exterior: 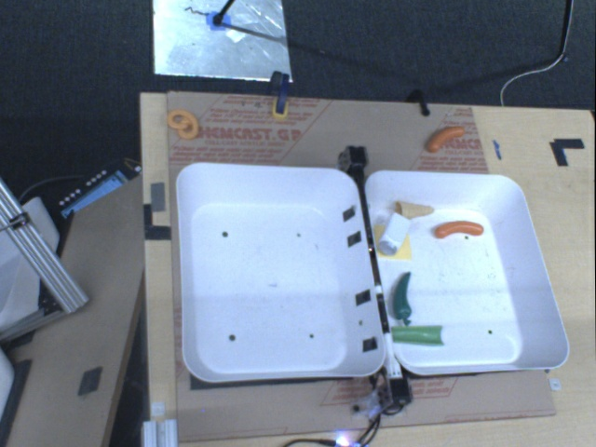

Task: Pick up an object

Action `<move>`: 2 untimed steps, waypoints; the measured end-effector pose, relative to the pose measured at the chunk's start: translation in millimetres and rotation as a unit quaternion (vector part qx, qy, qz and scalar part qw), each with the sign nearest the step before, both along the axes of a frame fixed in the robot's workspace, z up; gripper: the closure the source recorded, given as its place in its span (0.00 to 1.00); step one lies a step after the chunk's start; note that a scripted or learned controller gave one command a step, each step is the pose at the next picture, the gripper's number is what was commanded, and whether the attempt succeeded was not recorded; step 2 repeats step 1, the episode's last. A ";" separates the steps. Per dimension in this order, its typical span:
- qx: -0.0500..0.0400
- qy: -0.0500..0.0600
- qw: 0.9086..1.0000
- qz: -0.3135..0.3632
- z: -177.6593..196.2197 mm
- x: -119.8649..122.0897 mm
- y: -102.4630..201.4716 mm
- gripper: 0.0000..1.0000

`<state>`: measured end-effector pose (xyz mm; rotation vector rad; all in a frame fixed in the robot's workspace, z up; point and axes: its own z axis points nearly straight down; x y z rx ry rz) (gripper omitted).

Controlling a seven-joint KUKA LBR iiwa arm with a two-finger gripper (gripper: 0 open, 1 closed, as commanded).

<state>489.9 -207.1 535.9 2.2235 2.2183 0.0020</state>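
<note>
The right bin [531,250] holds several small objects. An orange sausage [459,229] lies near its far side. A tan wedge [413,209] sits by the far left corner, with a white and yellow cylinder [393,234] just in front of it. A dark green pepper [401,298] lies along the left wall, and a light green block [415,335] rests at the near left corner.
The left bin [270,268] stands beside the right one, joined by a black hinge strip [372,268]. On the cardboard behind lie an orange sausage [444,139], a yellow ring [183,123] and a blue-yellow clamp [278,95]. A metal frame [37,259] stands left.
</note>
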 end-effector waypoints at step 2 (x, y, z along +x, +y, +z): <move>-0.001 -0.001 1.000 0.002 -0.4 4.8 0.6 1.00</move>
